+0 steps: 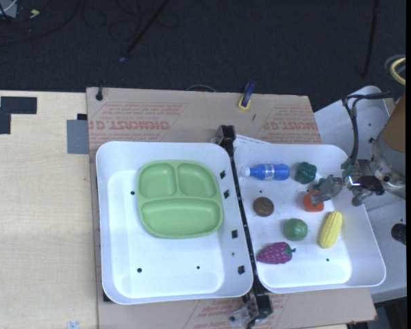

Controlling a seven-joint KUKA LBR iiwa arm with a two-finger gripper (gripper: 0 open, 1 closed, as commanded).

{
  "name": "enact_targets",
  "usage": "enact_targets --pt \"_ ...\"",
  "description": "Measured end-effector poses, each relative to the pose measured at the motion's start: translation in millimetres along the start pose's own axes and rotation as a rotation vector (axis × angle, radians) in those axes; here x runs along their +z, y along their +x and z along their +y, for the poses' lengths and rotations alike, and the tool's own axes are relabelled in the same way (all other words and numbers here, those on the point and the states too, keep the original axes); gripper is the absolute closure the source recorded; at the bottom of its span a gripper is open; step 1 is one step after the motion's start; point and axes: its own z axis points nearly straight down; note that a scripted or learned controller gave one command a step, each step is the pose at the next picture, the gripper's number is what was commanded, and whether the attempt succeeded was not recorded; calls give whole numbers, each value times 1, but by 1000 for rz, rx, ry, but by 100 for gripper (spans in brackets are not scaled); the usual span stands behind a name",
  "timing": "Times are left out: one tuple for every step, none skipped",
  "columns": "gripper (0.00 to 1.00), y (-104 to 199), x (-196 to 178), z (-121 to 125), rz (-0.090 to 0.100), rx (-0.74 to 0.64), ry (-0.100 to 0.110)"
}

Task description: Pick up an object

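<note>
The right bin [359, 266] holds several small toys. A blue bottle [268, 172] lies at its back, with a dark green piece [305, 173] beside it. Further forward are a brown ball [263, 206], a green ball [295, 229], a yellow corn cob [330, 229] and purple grapes [275, 253]. A red-orange piece [313, 201] lies near the bin's right side. My gripper [342, 190] hangs over that side, open, its left finger just above the red-orange piece. Nothing sits between the fingers.
A green divided plate [179, 199] lies in the left bin [123, 266]. A black clip [227, 134] sits where the two bins meet at the back. A blue and yellow clamp [246, 96] stands on the cardboard behind them.
</note>
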Motion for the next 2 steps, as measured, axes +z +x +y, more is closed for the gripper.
enact_targets --pt "0 0 -6 2 -3 -2 -13" --pt "0 0 37 3 -1 -3 -7"
